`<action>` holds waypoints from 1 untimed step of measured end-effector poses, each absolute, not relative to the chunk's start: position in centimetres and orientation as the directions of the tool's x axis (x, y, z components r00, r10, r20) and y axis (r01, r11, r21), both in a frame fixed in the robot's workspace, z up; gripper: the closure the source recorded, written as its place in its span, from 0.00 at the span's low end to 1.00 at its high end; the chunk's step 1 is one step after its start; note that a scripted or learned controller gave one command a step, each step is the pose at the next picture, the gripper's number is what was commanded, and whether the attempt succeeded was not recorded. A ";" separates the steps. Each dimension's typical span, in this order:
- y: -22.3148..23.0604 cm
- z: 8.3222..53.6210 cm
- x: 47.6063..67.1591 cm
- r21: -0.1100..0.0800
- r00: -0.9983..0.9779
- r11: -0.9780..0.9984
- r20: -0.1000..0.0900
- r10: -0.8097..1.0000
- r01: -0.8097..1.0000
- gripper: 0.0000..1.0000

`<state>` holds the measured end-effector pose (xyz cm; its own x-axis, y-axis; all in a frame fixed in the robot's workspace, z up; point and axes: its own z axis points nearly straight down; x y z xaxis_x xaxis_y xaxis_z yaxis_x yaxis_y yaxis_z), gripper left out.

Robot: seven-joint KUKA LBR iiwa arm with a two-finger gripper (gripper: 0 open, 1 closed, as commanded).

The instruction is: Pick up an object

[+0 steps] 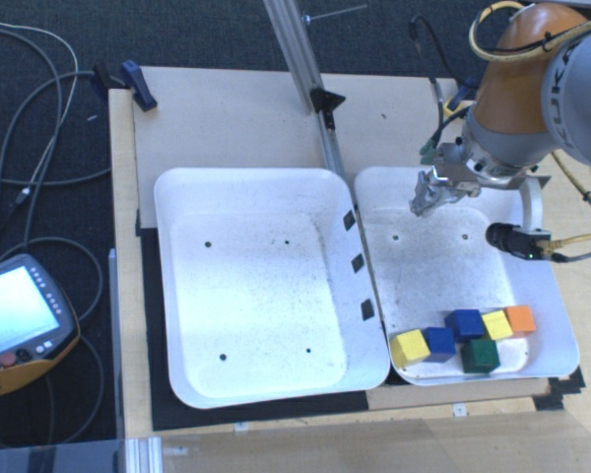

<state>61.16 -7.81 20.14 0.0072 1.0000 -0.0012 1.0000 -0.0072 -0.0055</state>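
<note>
Hanging from the grey arm with the orange band (532, 72), the two-finger metal tool (431, 194) sits over the far part of the right shallow white bin (414, 264). We see nothing between its fingers, but we cannot tell whether they stand apart or together, since they are small and seen at a slant.

We find the things to pick up clustered at the near end of that same bin, well apart from the tool. A yellow cube (410, 348) lies nearest the bin's left wall, with a blue cube (439, 343) touching its right side. Farther right we see a second, darker blue block (465, 322), and a green cube (480, 355) just near of it. A smaller yellow block (496, 324) sits to the right of the dark blue one, and an orange block (520, 318) is beside that, close to the bin's right wall. A white block (513, 353) seems to lie just right of the green cube, though it is hard for us to tell from the bin's floor.

The left shallow white bin (177, 294) lies beside the right one on the pale wooden table (227, 116). A blue clamp (138, 83) sits at the table's far left corner, and a slanted metal rail (295, 52) crosses the far edge toward the gap between the bins. A handheld control pendant with a lit screen (18, 318) rests on the dark floor to the left.
</note>
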 end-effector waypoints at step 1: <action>-7.3 21.3 61.5 0.002 0.000 0.000 0.001 1.000 1.000 1.00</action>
